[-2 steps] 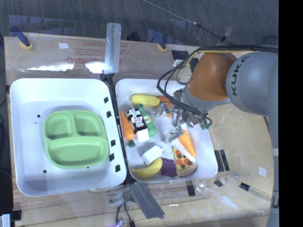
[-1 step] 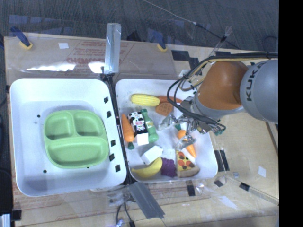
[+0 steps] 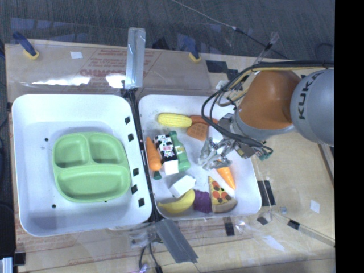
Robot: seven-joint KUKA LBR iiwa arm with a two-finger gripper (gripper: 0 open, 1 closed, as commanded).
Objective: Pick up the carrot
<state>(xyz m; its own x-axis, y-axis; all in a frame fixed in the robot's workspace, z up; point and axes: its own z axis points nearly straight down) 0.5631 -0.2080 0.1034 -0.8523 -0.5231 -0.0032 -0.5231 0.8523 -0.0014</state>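
The long orange toy carrot (image 3: 152,154) lies tight against the right white bin's (image 3: 250,178) left wall, but the gripper (image 3: 215,154), fingers apart and holding nothing, hangs near a small orange wedge (image 3: 227,176) and might grab that instead.

You see grey arm (image 3: 315,104), black KUKA lettering on shell, glossy orange band (image 3: 272,98) above wrist, black cables (image 3: 227,92) looping alongside, metallic gripper (image 3: 216,154).

Arm (image 3: 310,104) cut off at right edge; fingers (image 3: 211,152) blurred, spread unclear.
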